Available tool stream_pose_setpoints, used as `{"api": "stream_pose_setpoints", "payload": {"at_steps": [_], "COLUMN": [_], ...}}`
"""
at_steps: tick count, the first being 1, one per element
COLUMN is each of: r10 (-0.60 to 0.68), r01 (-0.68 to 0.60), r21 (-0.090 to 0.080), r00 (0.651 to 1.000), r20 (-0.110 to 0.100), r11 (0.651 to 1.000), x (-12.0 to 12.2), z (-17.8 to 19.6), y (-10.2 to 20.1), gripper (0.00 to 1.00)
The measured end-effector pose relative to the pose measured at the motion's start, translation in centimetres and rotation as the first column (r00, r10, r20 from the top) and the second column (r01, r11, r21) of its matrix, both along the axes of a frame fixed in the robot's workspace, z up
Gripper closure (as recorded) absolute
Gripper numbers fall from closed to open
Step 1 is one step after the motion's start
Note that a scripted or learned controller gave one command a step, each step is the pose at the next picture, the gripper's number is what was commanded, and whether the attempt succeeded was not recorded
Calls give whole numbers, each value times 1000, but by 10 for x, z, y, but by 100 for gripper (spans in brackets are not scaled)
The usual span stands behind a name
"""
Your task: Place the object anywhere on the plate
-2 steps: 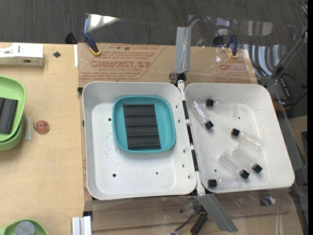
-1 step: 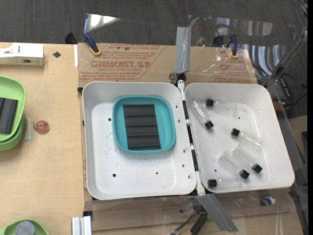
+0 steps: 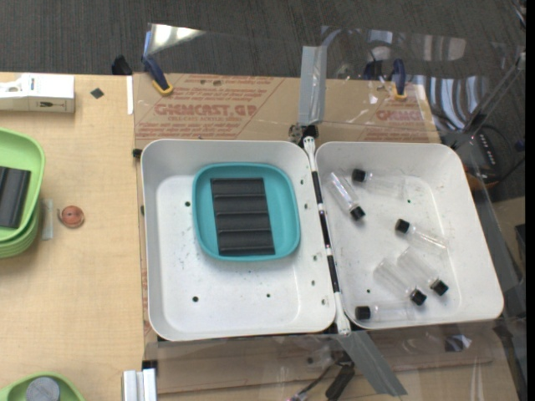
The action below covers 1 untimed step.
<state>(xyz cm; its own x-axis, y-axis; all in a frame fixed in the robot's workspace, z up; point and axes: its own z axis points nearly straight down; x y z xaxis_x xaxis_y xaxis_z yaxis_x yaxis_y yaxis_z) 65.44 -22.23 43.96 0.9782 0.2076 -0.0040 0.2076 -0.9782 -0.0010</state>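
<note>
1 teal plate (image 3: 288, 215) in left bin (image 3: 167, 249); about 6 black-capped vials (image 3: 343, 196) in right bin (image 3: 468, 224).

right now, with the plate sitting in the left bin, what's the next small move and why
Probably bring the arm in from the right and lower over the clear plastic vial with a black cap near the right white bin's left wall. All the vials lie in that bin, while the teal square plate in the left white bin carries just a dark ribbed insert. That vial lies apart from the others and nearest the plate.
</note>
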Motion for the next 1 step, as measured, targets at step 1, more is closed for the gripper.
{"api": "stream_pose_setpoints", "payload": {"at_steps": [1], "r10": [-8], "r01": [8], "r21": [2], "r00": [1000], "r20": [-1], "r11": [1000], "x": [-6], "z": [0], "y": [-1], "gripper": [0]}}
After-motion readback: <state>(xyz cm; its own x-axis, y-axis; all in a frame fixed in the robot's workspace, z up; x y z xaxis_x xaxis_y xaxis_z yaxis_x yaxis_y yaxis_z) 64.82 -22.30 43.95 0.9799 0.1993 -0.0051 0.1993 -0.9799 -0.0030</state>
